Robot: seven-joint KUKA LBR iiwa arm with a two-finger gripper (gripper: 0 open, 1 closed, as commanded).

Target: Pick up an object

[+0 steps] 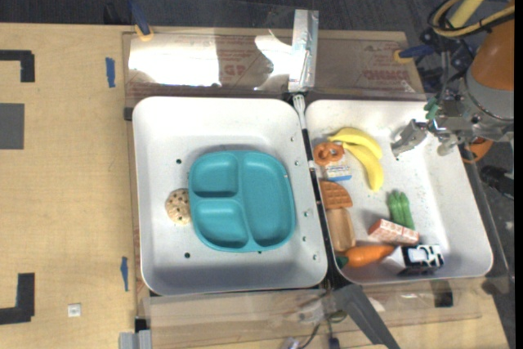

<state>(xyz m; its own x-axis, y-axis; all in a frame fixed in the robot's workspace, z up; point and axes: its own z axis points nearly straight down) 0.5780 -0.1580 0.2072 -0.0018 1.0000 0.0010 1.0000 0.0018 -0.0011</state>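
**Tan surface, two white bins, arm at the right edge**

Tan board forms the surface (65,200), filling the left and lower frame, with black and blue tape marks on it. Two shallow white plastic bins sit side by side at centre: the left bin (155,127) and the right bin (470,241), their inner walls touching along the middle.

At the upper right of the frame the grey arm with its orange band (494,69) reaches in, yellow and black cables looped above it. Its gripper (417,135) hangs over the upper right part of the right bin, apart from the objects below; whether it is released or clenched cannot be told, and nothing shows grasped in it.

A teal plastic divided plate (243,200) with three compartments lies in the middle of the left bin. Just beside its left rim rests a small round speckled cookie (178,206).

In the right bin, along its left wall and lower edge, the objects are crowded together. A yellow banana (365,153) curves at the upper left, just beside an orange pretzel-shaped toy (329,153). Below that lies a brown bread-like piece (337,212). A green pepper-like toy (400,209) sits near the centre, above a red-and-white packet (394,232). An orange carrot (366,256) lies at the lower edge, near a small black-and-white toy car (422,257).
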